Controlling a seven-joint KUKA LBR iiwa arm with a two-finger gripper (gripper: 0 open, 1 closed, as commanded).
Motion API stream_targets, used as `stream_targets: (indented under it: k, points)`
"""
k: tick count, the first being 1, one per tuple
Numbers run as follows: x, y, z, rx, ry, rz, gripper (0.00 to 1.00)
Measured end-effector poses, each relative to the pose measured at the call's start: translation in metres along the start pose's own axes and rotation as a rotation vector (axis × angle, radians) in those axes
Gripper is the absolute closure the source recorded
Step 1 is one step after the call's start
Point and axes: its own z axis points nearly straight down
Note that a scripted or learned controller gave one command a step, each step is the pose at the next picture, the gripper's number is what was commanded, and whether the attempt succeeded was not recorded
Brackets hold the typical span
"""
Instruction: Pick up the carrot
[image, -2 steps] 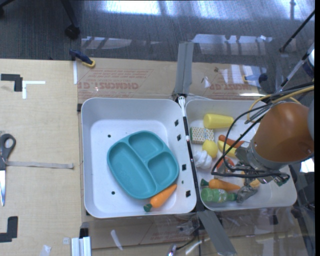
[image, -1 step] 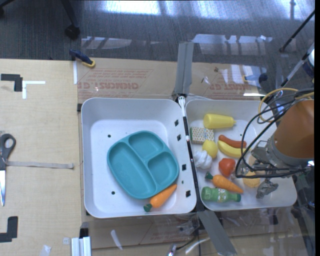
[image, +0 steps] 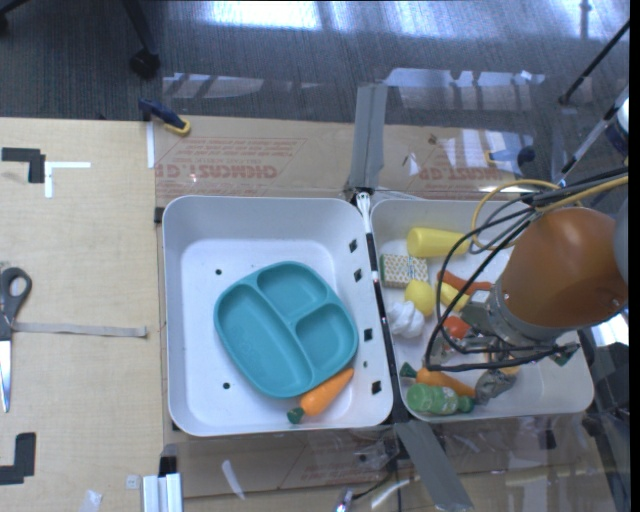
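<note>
An orange carrot (image: 326, 393) with a green stem end lies in the left bin (image: 190, 330), against the near right edge of the teal divided plate (image: 286, 327). A second, thinner carrot-like piece (image: 443, 379) lies in the right bin (image: 575, 395), near its front left corner. My gripper (image: 487, 381) hangs low over the right bin, just to the right of that thinner piece. The arm's orange band (image: 560, 265) and cables cover much of the right bin's middle. Nothing is seen held.
The right bin also holds a yellow piece (image: 435, 241), a cracker-like block (image: 402, 269), a white garlic bulb (image: 405, 318), an orange stick (image: 462, 284), a red piece (image: 456, 326) and a green item (image: 436, 401). Scissors (image: 10, 300) lie on the bench at far left.
</note>
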Motion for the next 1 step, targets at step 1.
stream_targets:
  k: [1]
  points:
    - [0.0057,-0.0014,0.0002,0.000,0.001,0.128,0.00]
